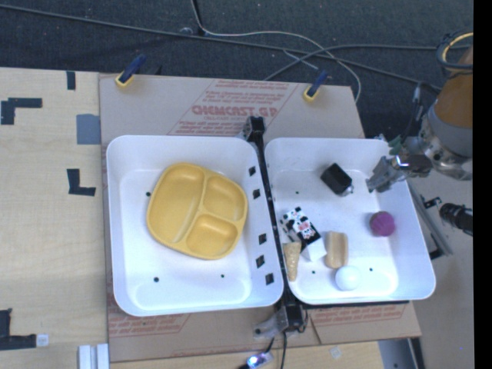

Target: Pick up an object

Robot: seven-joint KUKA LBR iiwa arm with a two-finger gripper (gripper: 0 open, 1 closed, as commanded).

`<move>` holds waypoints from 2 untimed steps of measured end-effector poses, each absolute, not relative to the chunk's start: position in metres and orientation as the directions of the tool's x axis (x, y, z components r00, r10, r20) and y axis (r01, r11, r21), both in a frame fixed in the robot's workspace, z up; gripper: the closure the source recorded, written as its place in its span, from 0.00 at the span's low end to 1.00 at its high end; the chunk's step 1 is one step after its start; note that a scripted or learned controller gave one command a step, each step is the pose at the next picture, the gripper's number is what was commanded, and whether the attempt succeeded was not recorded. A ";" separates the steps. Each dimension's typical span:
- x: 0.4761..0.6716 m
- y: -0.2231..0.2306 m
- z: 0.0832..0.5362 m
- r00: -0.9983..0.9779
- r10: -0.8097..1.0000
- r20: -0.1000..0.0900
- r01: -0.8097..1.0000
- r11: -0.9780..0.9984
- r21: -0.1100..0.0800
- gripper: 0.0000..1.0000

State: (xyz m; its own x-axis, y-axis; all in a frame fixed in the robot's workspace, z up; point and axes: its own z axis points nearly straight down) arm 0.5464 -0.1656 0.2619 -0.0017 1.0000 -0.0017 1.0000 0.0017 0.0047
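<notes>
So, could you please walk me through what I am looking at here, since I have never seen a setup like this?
This is one picture from a fixed camera above a bench, looking down at a slant. The grey machine at the right edge is a robot arm with an orange band above the wrist; its small two-finger gripper hangs over the upper right rim of the right bin. Nothing can be seen between its fingers.

Two shallow white bins sit side by side on a sheet of cardboard. The left bin holds a yellow divided plate. The right bin holds loose things to pick from: a black block, a purple ball, a white ball, a tan piece, a small black-and-white toy and a cone-shaped tan piece.
</notes>
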 end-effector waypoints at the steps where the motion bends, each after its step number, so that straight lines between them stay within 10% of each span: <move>1: 0.545 -0.116 0.247 -0.005 1.000 0.001 1.000 0.005 -0.002 1.00; 2: 0.550 -0.060 0.253 -0.007 1.000 0.001 1.000 0.007 0.000 1.00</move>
